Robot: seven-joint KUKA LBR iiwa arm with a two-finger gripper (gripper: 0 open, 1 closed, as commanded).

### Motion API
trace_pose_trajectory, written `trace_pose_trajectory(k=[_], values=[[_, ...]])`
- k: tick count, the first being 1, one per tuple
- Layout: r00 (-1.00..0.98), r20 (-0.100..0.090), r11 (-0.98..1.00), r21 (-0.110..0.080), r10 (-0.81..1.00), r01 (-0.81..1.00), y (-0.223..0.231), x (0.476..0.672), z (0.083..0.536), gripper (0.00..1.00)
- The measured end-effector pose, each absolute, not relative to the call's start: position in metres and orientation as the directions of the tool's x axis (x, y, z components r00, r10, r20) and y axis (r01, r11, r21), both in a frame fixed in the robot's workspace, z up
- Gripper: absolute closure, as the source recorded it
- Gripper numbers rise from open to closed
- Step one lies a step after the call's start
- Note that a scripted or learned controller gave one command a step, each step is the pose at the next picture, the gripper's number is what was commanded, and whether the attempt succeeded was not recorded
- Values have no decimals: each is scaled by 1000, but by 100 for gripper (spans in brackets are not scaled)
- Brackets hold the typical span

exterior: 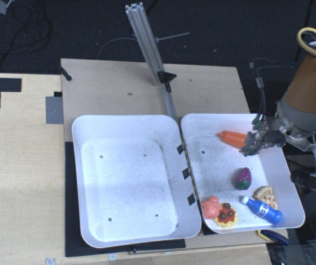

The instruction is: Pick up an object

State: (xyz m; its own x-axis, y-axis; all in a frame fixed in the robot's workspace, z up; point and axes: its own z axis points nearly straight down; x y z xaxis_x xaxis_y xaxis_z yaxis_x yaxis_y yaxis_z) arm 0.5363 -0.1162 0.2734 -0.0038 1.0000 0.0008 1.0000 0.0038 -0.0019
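On your left, the left bin (126, 175) sits on the table (31, 164). Move right and you reach the right bin (213, 127), touching it along the middle. At its near edge you see a pink toy (210, 207) beside a small tart (226, 216), then a blue bottle (262, 210) lying against a pizza slice (266, 194). A purple fruit (243, 177) lies mid-bin. An orange carrot (234, 138) lies near the far wall, with the gripper (252, 146) at its right end; you cannot tell how far apart its fingers stand or whether it grips the carrot.
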Motion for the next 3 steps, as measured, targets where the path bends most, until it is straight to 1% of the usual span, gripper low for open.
trace_pose_trajectory(k=[1, 2, 3], values=[[-3, 1, 3, -1, 1000, 1000, -80, 560, 269, 100], [-3, 1, 3, -2, 1000, 1000, -31, 592, 259, 100], [-3, 1, 3, -2, 1000, 1000, 21, 605, 245, 100]])
